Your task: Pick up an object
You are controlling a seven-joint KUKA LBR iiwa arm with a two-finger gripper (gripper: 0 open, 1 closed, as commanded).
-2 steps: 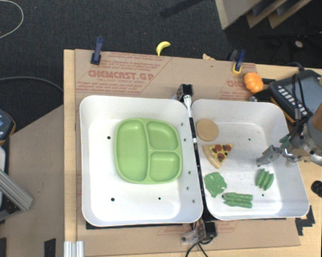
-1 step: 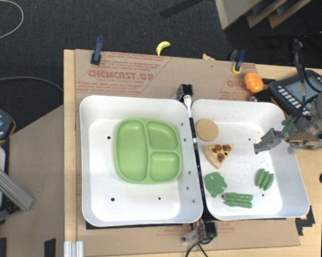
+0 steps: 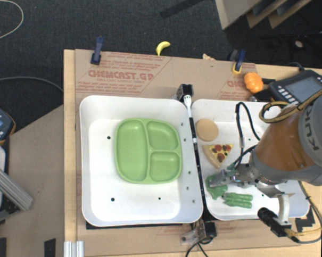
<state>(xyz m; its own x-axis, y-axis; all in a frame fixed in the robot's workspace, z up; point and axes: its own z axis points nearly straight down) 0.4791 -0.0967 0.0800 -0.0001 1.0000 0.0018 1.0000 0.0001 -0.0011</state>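
Two white bins (image 3: 91,149) sit on the worktop (image 3: 77,84). Over the right one, the claw (image 3: 218,182) perhaps touches green toys (image 3: 230,197) just below it. Whether it is gripping them cannot be told.

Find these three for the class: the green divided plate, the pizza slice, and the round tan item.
green divided plate (image 3: 148,151): camera view, centre ridge.
pizza slice (image 3: 219,152): camera view, topping area.
round tan item (image 3: 207,129): camera view, its middle.
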